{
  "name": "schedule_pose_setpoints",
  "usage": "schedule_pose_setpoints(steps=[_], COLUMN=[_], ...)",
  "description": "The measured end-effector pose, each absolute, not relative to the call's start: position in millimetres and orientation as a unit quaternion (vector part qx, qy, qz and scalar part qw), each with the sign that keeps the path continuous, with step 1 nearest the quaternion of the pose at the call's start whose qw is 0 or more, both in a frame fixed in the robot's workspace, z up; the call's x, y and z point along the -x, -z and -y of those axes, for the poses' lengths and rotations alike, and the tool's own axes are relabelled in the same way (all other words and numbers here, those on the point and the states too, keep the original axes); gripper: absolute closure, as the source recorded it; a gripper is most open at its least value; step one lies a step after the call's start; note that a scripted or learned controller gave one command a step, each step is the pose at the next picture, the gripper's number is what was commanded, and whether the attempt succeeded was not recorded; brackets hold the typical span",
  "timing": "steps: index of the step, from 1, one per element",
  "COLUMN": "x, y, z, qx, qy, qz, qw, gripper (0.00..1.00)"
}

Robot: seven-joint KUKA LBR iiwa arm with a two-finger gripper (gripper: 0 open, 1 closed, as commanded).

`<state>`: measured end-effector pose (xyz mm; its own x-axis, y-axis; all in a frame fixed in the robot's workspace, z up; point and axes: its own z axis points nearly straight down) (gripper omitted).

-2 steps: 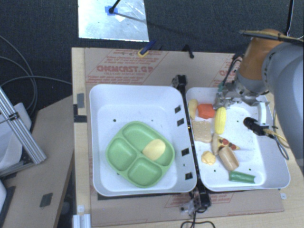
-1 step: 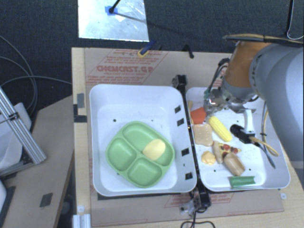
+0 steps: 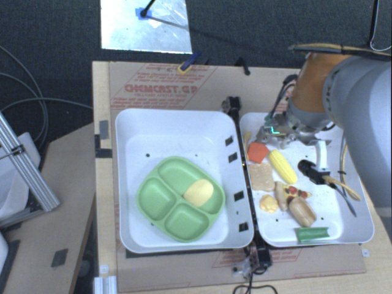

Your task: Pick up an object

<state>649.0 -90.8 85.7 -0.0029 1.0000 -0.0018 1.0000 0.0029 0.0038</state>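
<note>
Two white bins sit side by side on a printed cardboard sheet (image 3: pixel 160 88) that covers the tabletop (image 3: pixel 66 176). The left bin (image 3: pixel 124 164) has a green divided plate (image 3: pixel 160 198) in it, and a yellow lemon (image 3: pixel 198 192) lies on the plate about where the dividers meet, leaning toward the right-hand compartment.

All the loose stuff is in the right bin (image 3: pixel 356 226), mostly along its left half. There's a red tomato (image 3: pixel 258 152) near the bin's left wall toward the far end. An ear of corn (image 3: pixel 283 166) lies just beside it on the right at a slant. A tan bread slice (image 3: pixel 262 177) sits right below the tomato, touching or nearly touching it. Below that there's a small pale yellow lump (image 3: pixel 268 203), and next to it something like a hot dog (image 3: pixel 289 193) with red bits on top. A brown bread roll (image 3: pixel 302 212) is pressed against that, and a flat green piece (image 3: pixel 312 233) lies near the front edge.

The grey arm (image 3: pixel 358 97) comes in from the right, and the gripper (image 3: pixel 277 137) hangs low over the far end of the right bin. It's just above and to the right of the tomato and very close to it. Honestly I can't tell from this angle whether it's spread or clamped, because the wrist hides the business end. I can't see anything pinched in it either.
</note>
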Motion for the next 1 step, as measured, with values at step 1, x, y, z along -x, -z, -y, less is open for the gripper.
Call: schedule_pose_setpoints(steps=[1], x=[-585.0], y=[-84.2], z=[128.7], qx=[-0.708], qy=[0.0014], qz=[-0.706], qw=[0.0], gripper=[0.0])
